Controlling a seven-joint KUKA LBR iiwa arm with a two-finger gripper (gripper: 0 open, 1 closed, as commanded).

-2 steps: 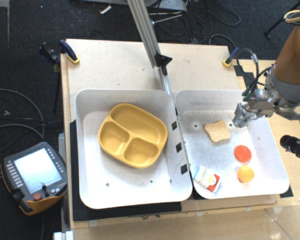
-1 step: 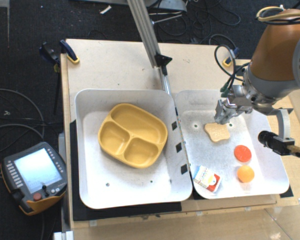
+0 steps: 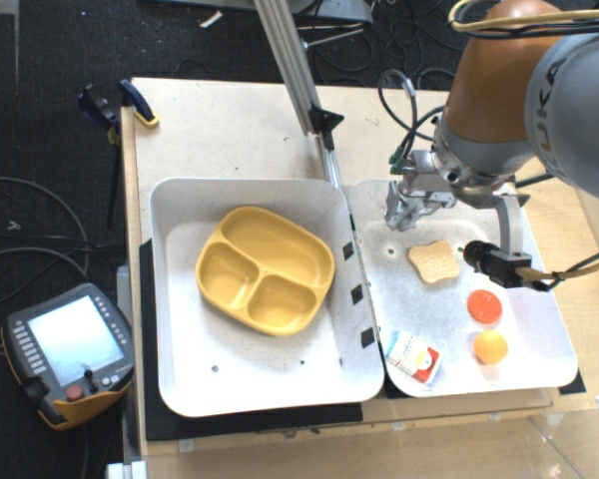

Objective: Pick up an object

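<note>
Camera view: gripper low over right bin, grip state unreadable, holding nothing visibly; toast slice just beside it, likely the target.

the grey arm bears large dark letters on its casing, cut off at the picture's right edge; they look like "uk". the small carton has coloured print too small to read. the handheld screen shows no readable writing.
</note>
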